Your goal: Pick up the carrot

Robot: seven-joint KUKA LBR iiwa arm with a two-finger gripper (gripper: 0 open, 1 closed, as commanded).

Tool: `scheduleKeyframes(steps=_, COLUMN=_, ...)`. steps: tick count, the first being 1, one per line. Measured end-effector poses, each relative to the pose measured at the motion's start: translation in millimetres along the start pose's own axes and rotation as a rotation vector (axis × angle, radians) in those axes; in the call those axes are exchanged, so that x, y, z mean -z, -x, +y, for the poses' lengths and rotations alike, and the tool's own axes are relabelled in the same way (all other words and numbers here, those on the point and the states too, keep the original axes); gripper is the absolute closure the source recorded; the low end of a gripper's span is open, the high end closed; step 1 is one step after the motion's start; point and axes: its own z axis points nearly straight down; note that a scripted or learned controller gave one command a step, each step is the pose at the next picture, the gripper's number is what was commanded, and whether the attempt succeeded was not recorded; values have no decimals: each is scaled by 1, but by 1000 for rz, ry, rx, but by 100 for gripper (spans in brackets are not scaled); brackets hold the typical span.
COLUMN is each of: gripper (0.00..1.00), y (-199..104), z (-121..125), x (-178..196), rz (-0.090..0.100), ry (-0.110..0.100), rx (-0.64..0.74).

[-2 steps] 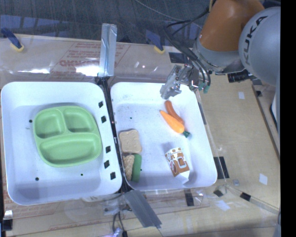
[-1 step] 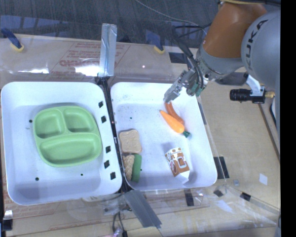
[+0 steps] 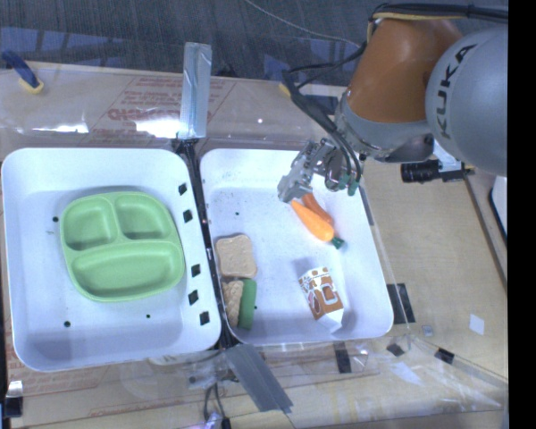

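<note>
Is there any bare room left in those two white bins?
Right bin: bare floor between the bread, carrot and packet. Crowded near the gripper. Left bin: bare margins around the green plate.

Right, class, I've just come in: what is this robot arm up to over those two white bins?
The grey and orange arm reaches in from the right, and its gripper hangs over the right bin, right at the upper end of the carrot. The carrot lies on the bin floor, not lifted. A slice of bread and a small packet lie nearby. The left bin holds a green divided plate.
</note>
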Motion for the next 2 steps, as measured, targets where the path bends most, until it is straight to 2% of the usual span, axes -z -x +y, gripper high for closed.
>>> scheduleKeyframes(steps=1, gripper=100, y=-4, z=75, x=26, rz=-3, ry=3, rx=-6)
scheduleKeyframes(steps=2, gripper=100, y=-54, z=67, x=21, rz=-2, ry=0, rx=-77)
